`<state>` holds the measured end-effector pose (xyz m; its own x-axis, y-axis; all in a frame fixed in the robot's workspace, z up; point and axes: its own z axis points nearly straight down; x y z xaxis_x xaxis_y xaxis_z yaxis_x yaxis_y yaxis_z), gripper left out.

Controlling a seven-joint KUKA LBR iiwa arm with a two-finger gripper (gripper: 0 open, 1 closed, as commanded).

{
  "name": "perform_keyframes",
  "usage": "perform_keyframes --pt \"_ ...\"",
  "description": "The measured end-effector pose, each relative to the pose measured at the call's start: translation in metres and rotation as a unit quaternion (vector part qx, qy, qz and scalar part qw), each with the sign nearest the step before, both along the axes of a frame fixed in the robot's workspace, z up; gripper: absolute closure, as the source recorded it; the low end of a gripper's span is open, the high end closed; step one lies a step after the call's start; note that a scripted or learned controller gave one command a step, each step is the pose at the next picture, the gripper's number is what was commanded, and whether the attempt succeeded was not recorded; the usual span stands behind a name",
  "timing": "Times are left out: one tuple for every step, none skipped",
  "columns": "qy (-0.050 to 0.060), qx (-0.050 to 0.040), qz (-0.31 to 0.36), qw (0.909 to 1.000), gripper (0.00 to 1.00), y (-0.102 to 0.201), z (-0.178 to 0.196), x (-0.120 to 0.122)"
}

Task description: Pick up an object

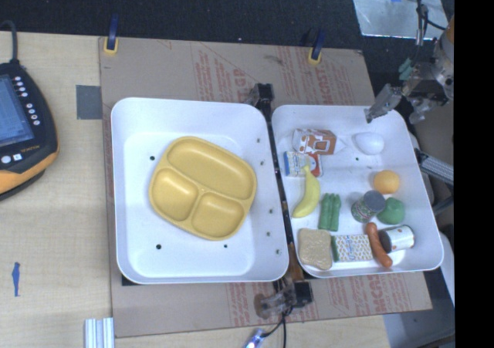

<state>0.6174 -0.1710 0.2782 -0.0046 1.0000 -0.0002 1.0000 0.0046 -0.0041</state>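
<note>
The jaws are spread apart and there is nothing between them. The gripper [395, 113] hangs over the top right corner of the right bin [421, 155], at the end of the grey arm [429, 76] that comes in from the right. Just below the gripper, inside the bin, lies a white egg [369, 143]. It is near the gripper, but I cannot tell if they touch. Left of the egg is a red and white packet [315, 142], with a small blue and white pack [295, 163] beside it. A banana [309, 194] lies under those, next to some green beans [329, 211]. On the right side of the bin sits an orange [386, 181]. Under it are a grey can [370, 206] and a green ball [394, 210], side by side. Along the bottom of the bin are a slice of bread [315, 248], a little box [353, 248], a carrot [378, 244] and a white cup [400, 238] lying on its side. The left bin [135, 250] holds a yellow plate [202, 187] with three parts. Both bins rest on brown card [193, 69], held by two blue clips [111, 34] at the top. Far left on the bench lies a screen with an orange rim [19, 130].
</note>
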Motion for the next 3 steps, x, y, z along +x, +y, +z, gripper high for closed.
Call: perform_keyframes --pt "0.001 0.0000 -0.001 1.0000 0.00 0.037 -0.155 -0.031" --pt "0.001 -0.0001 0.000 1.0000 0.00 0.066 -0.187 -0.082" --pt "0.001 -0.0010 0.001 1.0000 1.00 0.065 -0.176 -0.081"
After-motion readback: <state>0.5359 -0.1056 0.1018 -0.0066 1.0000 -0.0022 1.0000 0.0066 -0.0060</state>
